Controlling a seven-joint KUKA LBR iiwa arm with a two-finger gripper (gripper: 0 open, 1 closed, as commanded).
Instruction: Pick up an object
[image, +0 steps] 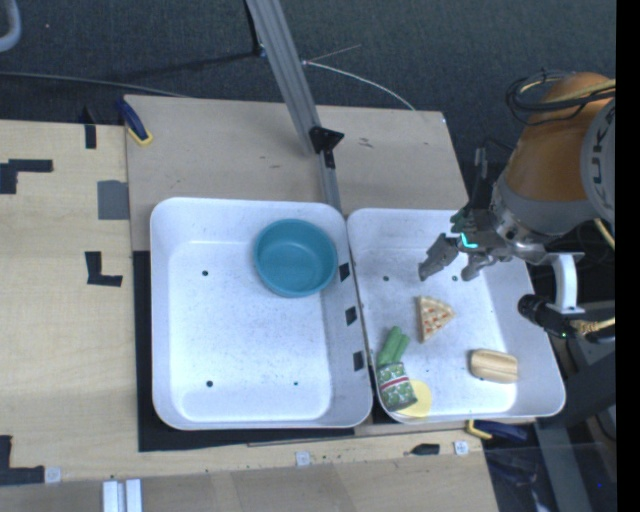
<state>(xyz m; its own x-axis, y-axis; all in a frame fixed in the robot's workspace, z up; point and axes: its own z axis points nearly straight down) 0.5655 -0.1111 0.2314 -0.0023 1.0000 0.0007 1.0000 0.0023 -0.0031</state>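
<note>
My gripper (452, 266) hangs over the upper part of the right bin (380, 240), its two dark fingers spread apart with nothing between them. Just below it lies a pizza-slice toy (434, 318) on the bin floor. A tan bread roll (493, 366) rests near the bin's lower right corner. A green bottle-like toy (393, 365) lies along the bin's left wall, with a yellow disc (419, 400) beside its lower end. A blue bowl (294, 257) sits in the upper right of the left bin (200, 330).
A grey metal pole (296, 90) slants down from the top to the ridge between the bins. The arm's orange band (555, 130) and wrist stand at the right edge, above the right bin's rim. Tape marks dot the bench at left.
</note>
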